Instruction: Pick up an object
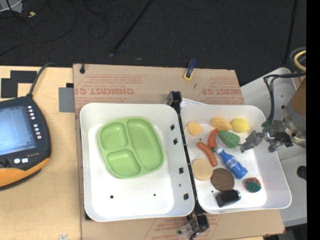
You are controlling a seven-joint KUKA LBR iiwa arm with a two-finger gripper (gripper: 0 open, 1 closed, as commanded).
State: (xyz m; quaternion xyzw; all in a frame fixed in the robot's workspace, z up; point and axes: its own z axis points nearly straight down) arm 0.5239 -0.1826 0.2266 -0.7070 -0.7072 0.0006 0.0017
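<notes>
White plastic sets the stage: on the tabletop [55, 194] two shallow bins sit side by side, the left bin [95, 194] bearing a green divided plate [131, 147], the right bin [272, 194] crowded with toy food. The end effector [257, 138] hangs over the right bin's far right side, near its rim; its dark fingers look apart with nothing between them, though the view is coarse. No object is yet picked, and any candidate lies in that right bin. Nearest the fingers are a green leafy vegetable [230, 138] and a yellow lemon [240, 125], close to each other, so a descent there may pinch two things or nudge one aside. A blue bottle [233, 164] lies tilted beside an orange sausage [207, 153]; both are rounded and could roll out of a closing grip. The brown patty [222, 179] and tan disc [202, 169] lie flat, likely too low to seize. The small strawberry [254, 185] may slip.
</notes>
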